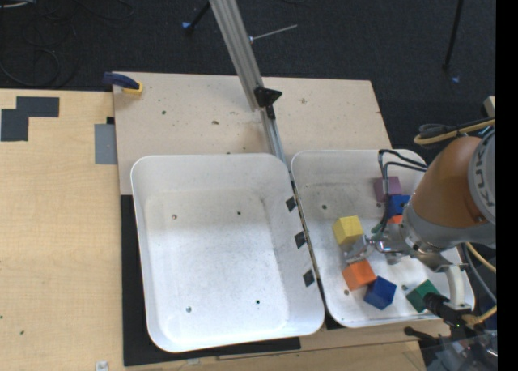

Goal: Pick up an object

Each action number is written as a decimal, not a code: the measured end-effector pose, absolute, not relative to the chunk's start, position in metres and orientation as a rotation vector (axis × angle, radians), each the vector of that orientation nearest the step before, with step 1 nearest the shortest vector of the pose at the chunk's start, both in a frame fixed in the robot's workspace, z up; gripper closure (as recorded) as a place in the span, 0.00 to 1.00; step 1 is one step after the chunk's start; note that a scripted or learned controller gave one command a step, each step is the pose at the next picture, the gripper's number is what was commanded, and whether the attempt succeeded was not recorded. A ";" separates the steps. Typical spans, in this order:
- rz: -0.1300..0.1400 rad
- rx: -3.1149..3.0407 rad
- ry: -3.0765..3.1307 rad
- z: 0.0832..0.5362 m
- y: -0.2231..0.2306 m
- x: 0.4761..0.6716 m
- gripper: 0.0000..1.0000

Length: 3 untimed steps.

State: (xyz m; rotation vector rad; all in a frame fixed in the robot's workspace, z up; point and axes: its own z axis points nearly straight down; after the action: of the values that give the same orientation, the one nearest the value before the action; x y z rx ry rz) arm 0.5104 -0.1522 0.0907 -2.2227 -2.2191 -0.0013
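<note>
My gripper (387, 245) hangs low in the right-hand shallow white bin (340, 175), just beside the small yellow cube (349, 229) and above the small orange cube (358, 273); whether it is released or clenched I cannot tell from this slanted view. The yellow cube looks the likeliest target: a matte, square-edged block lying slightly turned near the bin's middle, apart from its neighbours. To take it well I judge I should square up to its flat faces and descend straight, keeping off the orange cube and the small dark blue cube (380, 292) nearby
</note>
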 end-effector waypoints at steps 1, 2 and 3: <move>-0.003 -2.226 -2.212 0.102 -0.153 0.510 1.00; -0.002 -2.222 -2.223 0.151 -0.159 0.519 1.00; -0.002 -2.224 -2.222 0.197 -0.167 0.515 1.00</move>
State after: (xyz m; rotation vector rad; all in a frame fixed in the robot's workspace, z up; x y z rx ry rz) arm 0.5148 -0.1667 0.1973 -2.2239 -2.2222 -0.0017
